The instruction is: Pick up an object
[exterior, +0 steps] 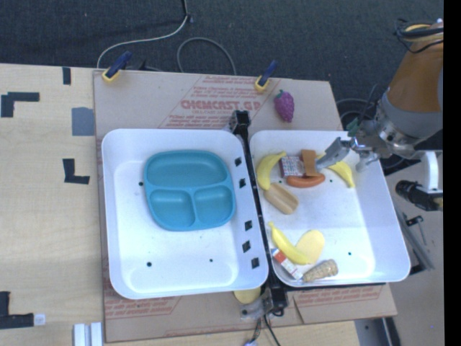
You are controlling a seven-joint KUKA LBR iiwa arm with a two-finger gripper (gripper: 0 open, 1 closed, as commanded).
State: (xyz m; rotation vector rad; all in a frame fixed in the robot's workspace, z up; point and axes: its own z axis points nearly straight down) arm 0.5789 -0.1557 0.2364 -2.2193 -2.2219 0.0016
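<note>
Camera view shows the task not yet done: the gripper (333,154) hangs low over the upper part of the right bin (374,222), near the cluster of toy food there, and nothing sits between its two fingers, which look spread apart. Nothing is lifted; every item rests on a bin floor or on the board. What remains, as I judge it, is the whole grasp: lowering onto one piece, closing and raising it. The nearest candidates are the small yellow piece (345,173) just beside the gripper and the red sausage (305,181) a little to its left. Counting: two white bins; one blue divided plate (191,190) alone in the left bin (122,215); in the right bin about nine food pieces, including two bananas (267,170) (284,244), one bread roll (282,200), one yellow disc (311,245) and one cone-like piece (319,270). One purple grape bunch (285,105) lies outside on the cardboard (209,103).
</note>
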